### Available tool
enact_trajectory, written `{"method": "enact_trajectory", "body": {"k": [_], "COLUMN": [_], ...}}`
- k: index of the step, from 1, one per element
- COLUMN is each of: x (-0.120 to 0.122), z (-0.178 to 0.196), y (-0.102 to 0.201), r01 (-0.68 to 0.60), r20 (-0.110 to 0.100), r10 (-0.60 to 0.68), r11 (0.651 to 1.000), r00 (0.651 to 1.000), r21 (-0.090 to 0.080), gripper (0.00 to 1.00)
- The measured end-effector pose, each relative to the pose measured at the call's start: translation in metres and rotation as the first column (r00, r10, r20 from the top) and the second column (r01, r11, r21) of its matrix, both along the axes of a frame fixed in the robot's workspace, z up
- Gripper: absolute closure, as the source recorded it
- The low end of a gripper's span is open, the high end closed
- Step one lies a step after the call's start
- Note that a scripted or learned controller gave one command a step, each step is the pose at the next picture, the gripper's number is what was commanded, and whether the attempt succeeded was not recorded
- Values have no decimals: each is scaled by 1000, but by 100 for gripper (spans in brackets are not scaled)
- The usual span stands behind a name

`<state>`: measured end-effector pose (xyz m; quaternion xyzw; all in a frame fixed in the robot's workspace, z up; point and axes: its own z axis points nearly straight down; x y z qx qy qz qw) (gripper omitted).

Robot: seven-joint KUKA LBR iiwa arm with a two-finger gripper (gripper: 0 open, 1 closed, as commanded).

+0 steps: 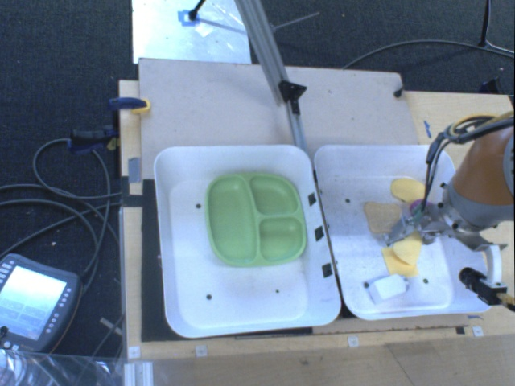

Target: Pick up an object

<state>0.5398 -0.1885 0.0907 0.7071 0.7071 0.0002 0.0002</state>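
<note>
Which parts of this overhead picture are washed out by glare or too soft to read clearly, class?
Camera view: the white bins are bright and nearly featureless; glare washes the pale sheet at top; the pincer among the yellow pieces is soft, its fingers unreadable; the green tray reads clearly.

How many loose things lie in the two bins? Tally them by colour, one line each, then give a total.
Green: 1, the divided plate in the left bin.
Yellow: 3, the pieces in the right bin, near the claw.
White: 1, the small block in the right bin.
Total: 5
</note>
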Motion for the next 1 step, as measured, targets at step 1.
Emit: {"method": "enact_trajectory", "body": {"k": [1], "x": [1], "z": [11], "y": [0], "r01": [0], "r20": [4], "r10": [0], "r11": [1000], "r00": [1000], "r21": [-1], "gripper": [100]}}
